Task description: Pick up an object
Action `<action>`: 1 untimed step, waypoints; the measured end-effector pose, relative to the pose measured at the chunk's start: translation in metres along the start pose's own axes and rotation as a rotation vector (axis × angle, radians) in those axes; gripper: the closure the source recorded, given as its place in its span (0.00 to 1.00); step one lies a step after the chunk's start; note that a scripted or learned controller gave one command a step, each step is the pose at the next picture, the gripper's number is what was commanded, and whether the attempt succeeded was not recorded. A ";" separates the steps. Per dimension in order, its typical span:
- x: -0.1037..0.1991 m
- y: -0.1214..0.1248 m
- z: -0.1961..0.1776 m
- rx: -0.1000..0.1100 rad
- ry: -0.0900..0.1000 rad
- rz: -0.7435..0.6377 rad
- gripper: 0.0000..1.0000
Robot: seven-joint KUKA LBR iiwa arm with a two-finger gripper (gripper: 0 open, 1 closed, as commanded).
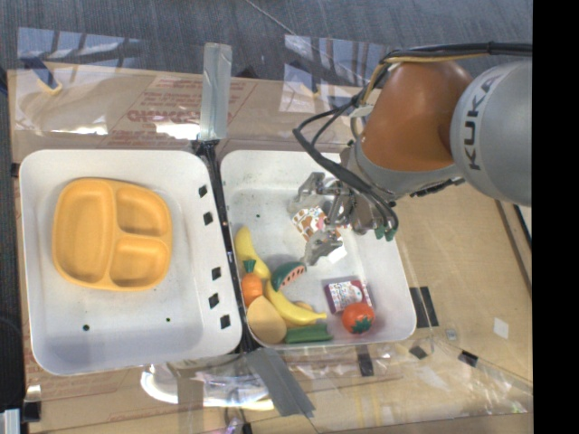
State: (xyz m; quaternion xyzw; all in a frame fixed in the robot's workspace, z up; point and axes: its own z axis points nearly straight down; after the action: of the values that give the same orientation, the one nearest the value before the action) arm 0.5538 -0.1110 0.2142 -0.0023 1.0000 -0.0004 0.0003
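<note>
From my feed the table [470, 269] was a pale wood top with clear plastic sheeting and cardboard [136, 107] taped down under the two bins, grey tape [215, 89] running up at 12 o'clock from the seam between them. Dark grey carpet [136, 3] ran along the far side.

Left bin [45, 333] had just the yellow divided plate [112, 234] in it, sitting toward its 10 o'clock part. Right bin [398, 283] held all the clutter: a small printed carton [310, 219] near the middle, and down at 6 to 7 o'clock a heap with a banana [291, 306], a smaller yellow piece [250, 250], an orange thing [251, 288], a tan rounded piece [265, 321] and something green [308, 334]. A red-and-white striped bit [289, 273] lay on top of the heap. At 5 o'clock there was a red packet [346, 293] with a tomato-looking toy [358, 317] just beside it.

The arm [425, 116] came in from 3 o'clock, orange band over the bin's 1 o'clock corner. The fingers [327, 227] were down right against the carton, on its 3 o'clock side. Honestly, too much metal and cable mess there, so I couldn't tell how wide they were or whether the carton was actually between them.
</note>
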 end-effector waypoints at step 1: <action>0.005 -0.059 0.088 -0.002 0.007 0.030 0.00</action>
State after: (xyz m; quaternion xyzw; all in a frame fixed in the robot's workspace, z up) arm 0.5493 -0.1696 0.1266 0.0129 0.9999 0.0006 -0.0034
